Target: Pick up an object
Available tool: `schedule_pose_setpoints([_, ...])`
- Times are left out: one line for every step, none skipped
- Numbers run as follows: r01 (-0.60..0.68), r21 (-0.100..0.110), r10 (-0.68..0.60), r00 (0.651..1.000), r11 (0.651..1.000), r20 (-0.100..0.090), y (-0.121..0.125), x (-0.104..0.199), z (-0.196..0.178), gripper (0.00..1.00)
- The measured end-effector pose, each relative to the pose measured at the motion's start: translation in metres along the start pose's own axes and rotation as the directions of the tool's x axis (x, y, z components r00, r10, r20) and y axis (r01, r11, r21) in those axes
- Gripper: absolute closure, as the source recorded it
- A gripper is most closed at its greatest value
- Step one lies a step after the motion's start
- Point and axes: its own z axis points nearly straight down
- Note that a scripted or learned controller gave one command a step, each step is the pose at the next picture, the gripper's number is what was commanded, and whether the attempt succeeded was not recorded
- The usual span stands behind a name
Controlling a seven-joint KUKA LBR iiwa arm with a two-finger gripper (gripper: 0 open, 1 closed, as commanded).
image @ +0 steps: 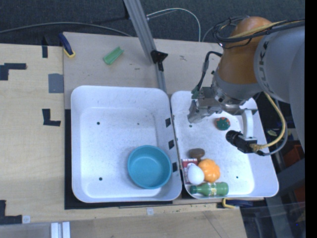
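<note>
Hovering my metal gripper (194, 116) over the smooth right bin (247, 182); finger state unreadable. Round teal ball (222, 123) just beside; glossy orange sphere (209, 170) farther off.

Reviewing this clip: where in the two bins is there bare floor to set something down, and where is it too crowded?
Left bin: bare except the blue bowl at its near right corner. Right bin: a bare strip between the brown object and the gripper. Crowded near-left corner: white egg, orange fruit, green bottle.

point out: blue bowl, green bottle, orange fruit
blue bowl (148, 166), camera view, inner floor of the bowl.
green bottle (212, 189), camera view, middle of its body.
orange fruit (210, 170), camera view, its top surface.
</note>
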Motion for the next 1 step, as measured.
schedule_pose_setpoints([-0.001, 0.003, 0.001, 1.0, 1.0, 0.001, -0.0033, 0.0491, 0.0096, 1.0])
